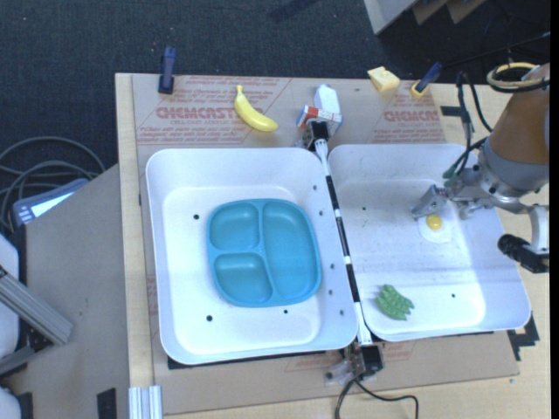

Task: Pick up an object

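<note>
A small yellow object (434, 224) lies on the floor of the right bin (489, 317), in its upper middle. My gripper (442, 208) hangs right over it, reaching in from the right below the orange band of the arm (522, 125). Its fingers (425, 204) stand apart, and the yellow object shows just below them, not gripped. A green, bumpy object (395, 303) rests near the front edge of the same bin, well clear of the gripper.
The left bin (175, 321) holds a blue divided plate (262, 251). On the board behind the bins lie a banana (252, 113), a small carton (321, 109), a yellow block (383, 79) and blue clips (167, 69).
</note>
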